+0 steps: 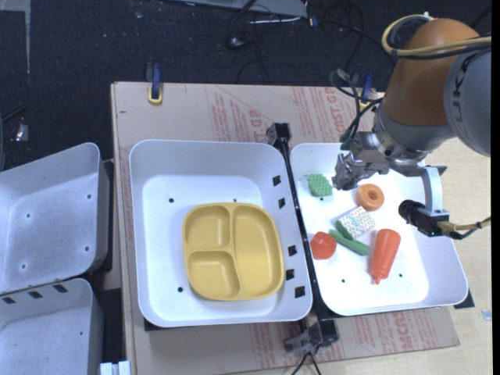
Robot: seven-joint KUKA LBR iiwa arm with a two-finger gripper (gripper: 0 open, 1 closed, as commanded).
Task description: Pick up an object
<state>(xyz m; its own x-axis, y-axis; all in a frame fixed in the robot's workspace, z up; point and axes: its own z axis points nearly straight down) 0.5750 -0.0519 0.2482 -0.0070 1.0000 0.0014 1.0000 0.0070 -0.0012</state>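
- objects for picking lie in the right bin (449,287): a green ridged piece (319,184), an orange ring (371,197), a small checked block (358,222), a green pod (349,242), a red tomato-like ball (323,245) and an orange carrot (383,255).
- green ridged piece sits near the bin's upper left corner, apart from the rest.
- orange ring lies just right of the gripper's tip, near it; whether they touch cannot be told.
- checked block sits below the ring, with the green pod just beneath it, seemingly touching.
- red ball rests at the pod's left end, close to the divider between the bins.
- carrot lies tilted at the pod's right, thick end up, narrow end pointing down toward the bin's lower edge.
- gripper (347,175) hangs over the upper part of the right bin, between the green ridged piece and the orange ring; whether it is released or clenched cannot be told, and nothing can be made out in its grasp.
- grey arm with orange band (426,61) enters from the upper right.
- left bin (156,170) holds a yellow divided plate (233,251) with three compartments, lying flat near the middle.
- both bins rest on a board (203,108) with a blue clamp (155,84) at its upper left edge.
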